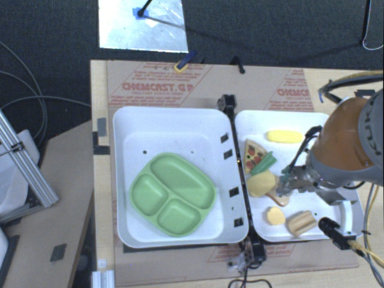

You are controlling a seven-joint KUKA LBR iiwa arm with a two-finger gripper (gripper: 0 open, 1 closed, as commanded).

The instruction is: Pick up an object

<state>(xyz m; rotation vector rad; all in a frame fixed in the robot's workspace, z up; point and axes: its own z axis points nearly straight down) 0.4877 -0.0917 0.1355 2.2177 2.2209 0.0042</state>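
bins (pixel 180 117): white plastic, smooth, slight gloss
tray (pixel 173 192): green plastic, matt
bench (pixel 264 83): cardboard, matt, printed
floor (pixel 48 35): dark carpet, rough
sheet (pixel 143 17): shiny, foil-like

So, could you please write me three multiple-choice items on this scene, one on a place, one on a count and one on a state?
1. Where does the green tray lie?
A. left bin
B. right bin
C. on the floor

2. How many compartments does the green tray have?
A. two
B. three
C. five

3. How does the gripper stand?
A. parked over the left bin
B. raised above the cardboard
C. low in the right bin among the toy foods

Answers: 1 A, it sits inside the left bin. 2 B, three hollows show. 3 C, it reaches down beside the pizza slice and yellow lump.
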